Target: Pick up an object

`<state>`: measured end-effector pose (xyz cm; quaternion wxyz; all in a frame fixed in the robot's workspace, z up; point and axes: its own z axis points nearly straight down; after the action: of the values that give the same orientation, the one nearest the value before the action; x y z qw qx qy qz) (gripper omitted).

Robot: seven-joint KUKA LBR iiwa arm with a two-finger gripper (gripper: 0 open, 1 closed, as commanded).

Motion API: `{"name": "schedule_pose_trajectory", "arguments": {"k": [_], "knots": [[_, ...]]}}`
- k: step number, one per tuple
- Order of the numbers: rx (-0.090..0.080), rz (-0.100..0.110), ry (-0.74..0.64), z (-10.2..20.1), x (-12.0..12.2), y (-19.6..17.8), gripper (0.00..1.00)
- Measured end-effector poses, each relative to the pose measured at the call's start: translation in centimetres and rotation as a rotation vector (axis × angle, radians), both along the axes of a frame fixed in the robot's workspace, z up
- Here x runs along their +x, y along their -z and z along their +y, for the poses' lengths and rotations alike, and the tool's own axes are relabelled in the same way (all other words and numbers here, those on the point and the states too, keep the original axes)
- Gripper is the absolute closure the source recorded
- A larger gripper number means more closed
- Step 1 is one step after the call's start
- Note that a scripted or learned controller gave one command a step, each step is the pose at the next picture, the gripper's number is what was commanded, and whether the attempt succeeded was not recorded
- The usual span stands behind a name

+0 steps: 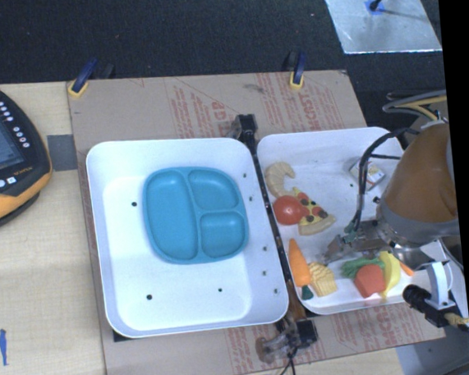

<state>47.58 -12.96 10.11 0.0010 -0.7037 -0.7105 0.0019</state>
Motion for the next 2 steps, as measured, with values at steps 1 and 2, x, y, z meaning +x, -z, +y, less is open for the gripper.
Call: {"name": "schedule_pose_trajectory", "arguments": {"k": [1,2], "knots": [[-0.003,-0.001,-0.005,-0.1,0.04,-0.99,1.0],[-0.003,-0.001,-0.005,-0.09,0.04,-1.0,0.0]]}}
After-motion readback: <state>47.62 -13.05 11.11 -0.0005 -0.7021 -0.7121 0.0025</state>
